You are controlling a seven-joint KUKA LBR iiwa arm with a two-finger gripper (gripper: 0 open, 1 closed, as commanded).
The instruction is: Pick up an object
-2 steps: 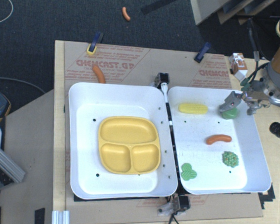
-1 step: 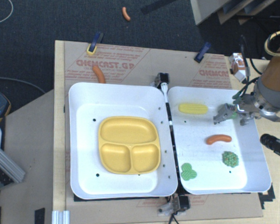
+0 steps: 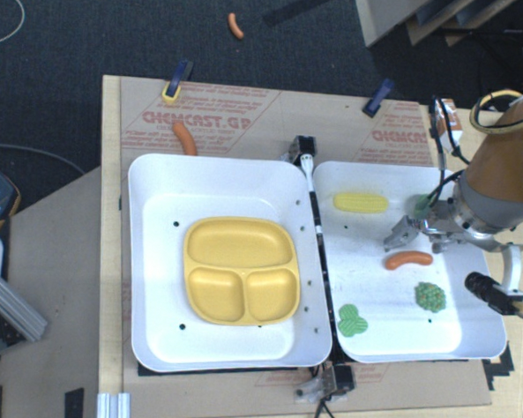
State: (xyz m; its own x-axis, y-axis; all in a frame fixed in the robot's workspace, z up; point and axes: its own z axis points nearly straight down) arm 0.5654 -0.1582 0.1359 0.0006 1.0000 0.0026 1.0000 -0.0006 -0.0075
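My pincer (image 3: 412, 237) hangs with fingers apart, nothing between them, just above the sausage (image 3: 409, 259). If I close here I fear it rolls away. Corn (image 3: 361, 202) lies up-left; broccoli (image 3: 430, 296) sits below.

You look down at a slant from one fixed camera above the bench (image 3: 118, 239), far enough back to take in both white bins (image 3: 148, 188).
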